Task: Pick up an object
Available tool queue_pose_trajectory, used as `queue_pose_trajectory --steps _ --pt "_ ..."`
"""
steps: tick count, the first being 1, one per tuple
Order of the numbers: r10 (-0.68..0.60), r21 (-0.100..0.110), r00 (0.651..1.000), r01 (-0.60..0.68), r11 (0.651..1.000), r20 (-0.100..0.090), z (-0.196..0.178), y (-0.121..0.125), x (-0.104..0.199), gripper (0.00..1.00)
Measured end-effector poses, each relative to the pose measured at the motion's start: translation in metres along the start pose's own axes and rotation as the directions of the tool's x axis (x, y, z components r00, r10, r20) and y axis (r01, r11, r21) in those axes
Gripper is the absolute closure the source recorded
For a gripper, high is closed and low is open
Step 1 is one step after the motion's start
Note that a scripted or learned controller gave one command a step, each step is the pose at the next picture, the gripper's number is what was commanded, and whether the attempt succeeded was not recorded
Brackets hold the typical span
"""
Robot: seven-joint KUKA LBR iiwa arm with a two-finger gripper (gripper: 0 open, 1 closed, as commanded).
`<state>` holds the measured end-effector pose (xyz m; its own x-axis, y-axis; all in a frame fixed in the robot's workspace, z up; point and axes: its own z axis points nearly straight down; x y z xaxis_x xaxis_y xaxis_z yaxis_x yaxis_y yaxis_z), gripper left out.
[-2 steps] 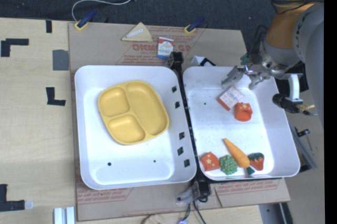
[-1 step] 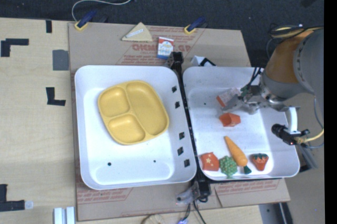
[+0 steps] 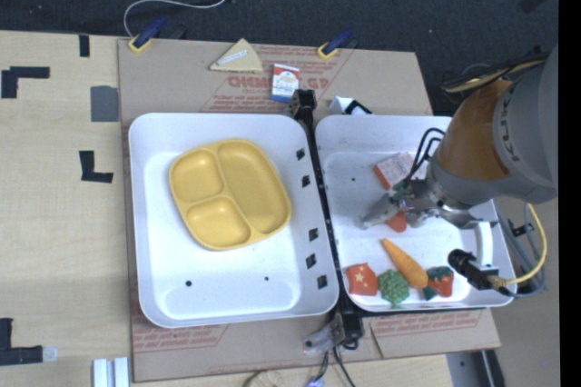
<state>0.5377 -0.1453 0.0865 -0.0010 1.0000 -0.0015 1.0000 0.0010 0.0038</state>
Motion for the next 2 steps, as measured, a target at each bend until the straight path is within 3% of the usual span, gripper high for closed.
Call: queue_pose_trajectory --steps 1,2 --pt "0.001 -0.001 1.0 -0.001 1.0 0.002 -0.01 0.001 -0.001 1.0" --pt "-0.001 0.003 1.0 0.001 1.0 -0.002 -0.098 0.023 0.072 1.0"
